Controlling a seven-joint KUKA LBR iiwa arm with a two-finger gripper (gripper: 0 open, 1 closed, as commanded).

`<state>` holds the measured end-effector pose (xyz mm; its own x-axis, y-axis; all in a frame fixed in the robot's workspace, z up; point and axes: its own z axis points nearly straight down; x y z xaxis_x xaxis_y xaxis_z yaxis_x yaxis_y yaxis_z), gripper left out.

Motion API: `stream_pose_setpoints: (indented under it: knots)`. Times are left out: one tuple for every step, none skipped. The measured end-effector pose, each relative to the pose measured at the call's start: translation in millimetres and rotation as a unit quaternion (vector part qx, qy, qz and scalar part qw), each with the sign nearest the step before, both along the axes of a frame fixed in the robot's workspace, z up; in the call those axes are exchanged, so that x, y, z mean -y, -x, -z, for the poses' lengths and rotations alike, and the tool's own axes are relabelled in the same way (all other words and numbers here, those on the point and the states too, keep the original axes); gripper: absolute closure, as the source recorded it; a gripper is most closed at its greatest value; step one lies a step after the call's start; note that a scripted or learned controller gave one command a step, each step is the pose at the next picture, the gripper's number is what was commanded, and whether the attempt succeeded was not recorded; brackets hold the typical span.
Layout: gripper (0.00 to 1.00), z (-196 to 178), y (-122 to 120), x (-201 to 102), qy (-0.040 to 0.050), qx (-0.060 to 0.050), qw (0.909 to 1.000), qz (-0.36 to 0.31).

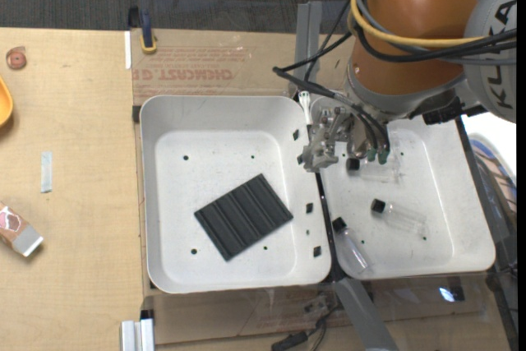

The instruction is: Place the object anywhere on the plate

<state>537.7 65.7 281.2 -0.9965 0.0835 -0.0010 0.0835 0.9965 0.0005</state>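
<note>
Plate (244,215), dark and ribbed, lies flat in the left bin (164,127), an easy landing spot. Clear small objects (401,215) rest in the right bin (460,251), right of the plate, likely awaiting pickup. Gripper (322,152) hangs over the divide between bins, up-right of the plate; whether its jaws are open or grasp anything, I cannot tell.

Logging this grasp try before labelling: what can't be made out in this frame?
- Gripper: fingers lost in cables and metal parts, state unreadable.
- Clear items in the right bin: see-through on white, outlines vague.
- Right bin's far side: hidden by the arm.
- Orange thing: cut off by left edge.
- Dark ridged plate in the left bin: clear.
</note>
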Motion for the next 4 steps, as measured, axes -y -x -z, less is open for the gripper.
stream_pose_setpoints:
  knots:
    - [1.0,-23,7,-32,-0.0003,0.002,0.9767,-0.215]
    - [1.0,1,-16,-16,-0.0002,0.001,0.9457,-0.325]
    - [1.0,27,-24,21,-0.0006,0.001,0.8636,-0.504]
    - [1.0,12,-74,-12,-0.0005,0.002,0.6557,-0.755]
